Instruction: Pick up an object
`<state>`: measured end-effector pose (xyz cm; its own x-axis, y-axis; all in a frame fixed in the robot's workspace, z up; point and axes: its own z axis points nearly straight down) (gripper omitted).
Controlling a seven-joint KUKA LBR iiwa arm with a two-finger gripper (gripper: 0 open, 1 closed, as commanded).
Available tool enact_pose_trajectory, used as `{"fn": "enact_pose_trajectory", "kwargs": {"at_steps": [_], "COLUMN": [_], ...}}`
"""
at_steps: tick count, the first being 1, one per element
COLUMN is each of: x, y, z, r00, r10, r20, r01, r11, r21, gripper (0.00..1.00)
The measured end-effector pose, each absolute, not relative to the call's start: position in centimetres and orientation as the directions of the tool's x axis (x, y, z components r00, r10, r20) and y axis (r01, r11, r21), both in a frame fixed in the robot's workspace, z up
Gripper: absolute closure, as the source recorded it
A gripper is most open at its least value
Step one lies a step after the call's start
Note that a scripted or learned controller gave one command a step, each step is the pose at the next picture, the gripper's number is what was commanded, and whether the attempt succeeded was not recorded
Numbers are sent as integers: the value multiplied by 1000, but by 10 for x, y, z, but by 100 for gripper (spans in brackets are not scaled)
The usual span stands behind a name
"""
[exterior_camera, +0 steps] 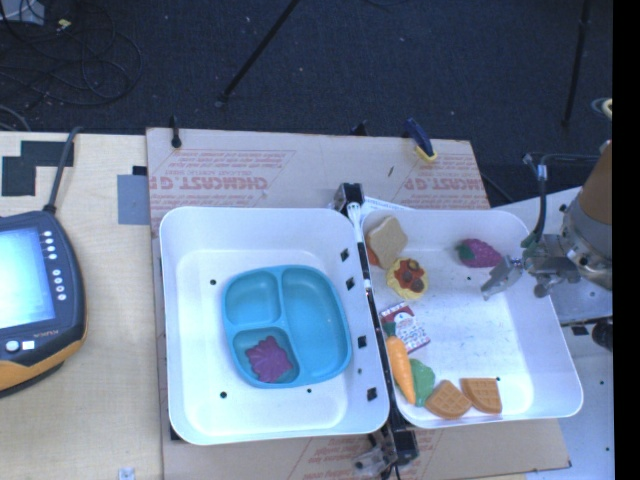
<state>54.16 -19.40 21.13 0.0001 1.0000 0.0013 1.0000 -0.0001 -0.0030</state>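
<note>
My gripper hangs over the right side of the right bin, open, with nothing between its fingers. A purple grape bunch lies just to its upper left, apart from the fingertips. Further left in that bin are a bread slice, a small pizza and a red-and-white packet. Along the bin's front lie an orange carrot, a green piece and two waffles.
The left bin holds a blue divided plate with a purple toy in its front compartment. A teach pendant lies on the bench at far left. A blue clamp sits behind the bins.
</note>
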Motion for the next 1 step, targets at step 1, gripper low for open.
{"fn": "enact_pose_trajectory", "kwargs": {"at_steps": [1], "x": [594], "y": [-198], "z": [82], "r00": [-4], "r10": [1000], "r20": [0], "r01": [1000], "r11": [4], "r21": [-1], "gripper": [0]}}
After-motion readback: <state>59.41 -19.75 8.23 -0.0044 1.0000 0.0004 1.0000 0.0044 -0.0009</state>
